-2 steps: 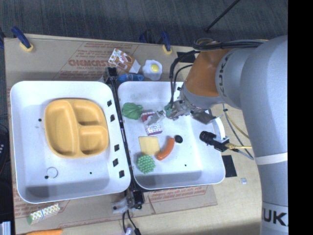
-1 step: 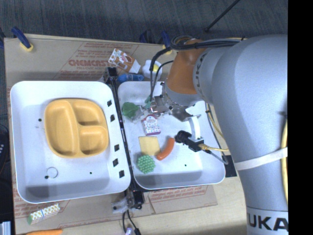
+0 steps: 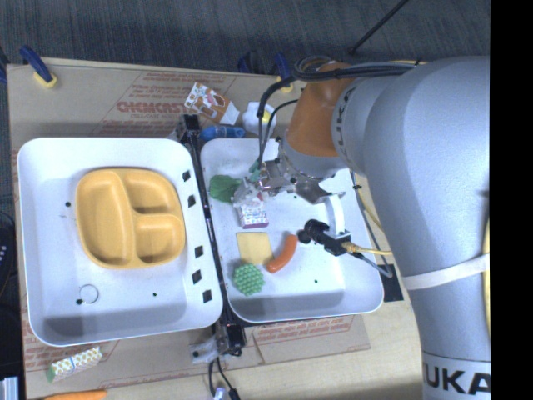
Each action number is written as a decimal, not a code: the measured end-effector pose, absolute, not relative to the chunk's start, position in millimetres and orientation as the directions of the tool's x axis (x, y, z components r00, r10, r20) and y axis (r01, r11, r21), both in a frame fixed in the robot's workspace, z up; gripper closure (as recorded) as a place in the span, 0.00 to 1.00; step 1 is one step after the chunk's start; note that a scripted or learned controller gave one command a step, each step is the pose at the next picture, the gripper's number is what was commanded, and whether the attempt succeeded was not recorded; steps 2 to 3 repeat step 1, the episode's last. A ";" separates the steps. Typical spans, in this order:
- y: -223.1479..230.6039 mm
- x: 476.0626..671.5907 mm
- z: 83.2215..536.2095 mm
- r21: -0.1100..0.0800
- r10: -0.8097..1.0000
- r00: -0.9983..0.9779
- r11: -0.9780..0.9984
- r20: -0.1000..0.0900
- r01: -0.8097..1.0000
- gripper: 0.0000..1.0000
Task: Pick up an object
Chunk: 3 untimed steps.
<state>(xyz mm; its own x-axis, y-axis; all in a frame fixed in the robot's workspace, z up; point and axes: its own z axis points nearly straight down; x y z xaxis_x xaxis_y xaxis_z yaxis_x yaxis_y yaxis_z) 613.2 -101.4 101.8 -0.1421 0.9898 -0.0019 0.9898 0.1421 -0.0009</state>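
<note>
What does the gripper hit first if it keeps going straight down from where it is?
Most likely the small packet in the right bin: the gripper hangs pointing down just above it. The green piece lies close beside it, so depth leaves some doubt.

Both bins, the left one and the right one, look like smooth white plastic with a soft sheen. The yellow tray seems matt plastic. The green ball has a bumpy, rough surface; the orange carrot looks smooth and slightly glossy. The arm has a satin grey shell. Underneath lies printed brown cardboard, dull and papery.
</note>
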 end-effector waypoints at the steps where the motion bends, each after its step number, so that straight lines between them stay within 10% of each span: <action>1: -64.5 600.9 191.9 -0.003 0.991 0.135 -0.135 0.000 0.991 1.00; 3: -64.5 600.9 191.9 -0.003 0.991 0.135 -0.135 0.000 0.991 1.00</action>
